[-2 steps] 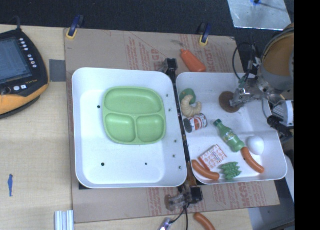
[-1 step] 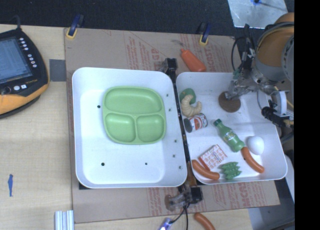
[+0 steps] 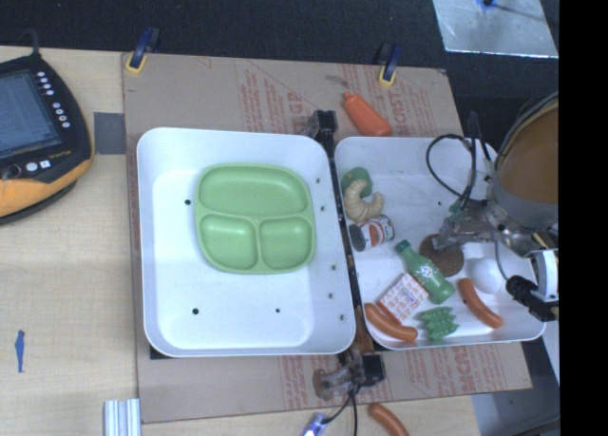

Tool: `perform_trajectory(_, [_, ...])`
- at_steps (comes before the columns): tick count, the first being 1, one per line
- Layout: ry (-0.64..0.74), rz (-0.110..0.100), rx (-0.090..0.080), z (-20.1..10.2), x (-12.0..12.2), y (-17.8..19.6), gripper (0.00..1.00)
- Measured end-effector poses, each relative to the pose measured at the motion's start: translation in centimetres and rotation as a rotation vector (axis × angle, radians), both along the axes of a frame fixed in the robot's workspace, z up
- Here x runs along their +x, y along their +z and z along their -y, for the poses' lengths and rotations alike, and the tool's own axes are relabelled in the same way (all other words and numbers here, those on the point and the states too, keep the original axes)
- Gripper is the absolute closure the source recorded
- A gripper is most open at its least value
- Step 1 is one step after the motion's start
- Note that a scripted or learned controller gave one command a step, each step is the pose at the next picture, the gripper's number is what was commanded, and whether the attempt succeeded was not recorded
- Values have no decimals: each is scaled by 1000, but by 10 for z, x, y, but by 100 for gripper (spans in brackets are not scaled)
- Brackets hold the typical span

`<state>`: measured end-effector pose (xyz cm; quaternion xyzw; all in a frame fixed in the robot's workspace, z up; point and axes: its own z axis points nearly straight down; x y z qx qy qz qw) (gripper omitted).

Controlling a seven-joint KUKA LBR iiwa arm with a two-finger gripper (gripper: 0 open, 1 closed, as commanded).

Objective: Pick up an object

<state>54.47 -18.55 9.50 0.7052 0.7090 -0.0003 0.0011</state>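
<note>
The right white bin (image 3: pixel 404 163) holds several toy foods: a croissant (image 3: pixel 363 201), a green piece (image 3: pixel 356 180), a small red-and-white can (image 3: pixel 373 233), a green bottle (image 3: pixel 426 274), a brown disc (image 3: pixel 443 259), a white egg (image 3: pixel 485 275), an orange sausage (image 3: pixel 480 303), a hot dog (image 3: pixel 390 323), a pink-and-white packet (image 3: pixel 406 295) and a green leafy piece (image 3: pixel 438 323). My gripper (image 3: pixel 456 235) hangs low at the bin's right side, just above and beside the brown disc. Nothing shows as held in it.
The left white bin (image 3: pixel 171 311) carries a green divided plate (image 3: pixel 256 218). An orange carrot (image 3: pixel 366 116) lies on the cardboard behind the bins and another sausage (image 3: pixel 390 418) in front. A teach pendant (image 3: pixel 38 135) sits far left. Black cables (image 3: pixel 446 163) loop over the right bin.
</note>
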Motion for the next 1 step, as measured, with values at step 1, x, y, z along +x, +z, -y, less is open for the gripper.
perform_trajectory(1, [-1,4,-1,27,66,0,0])
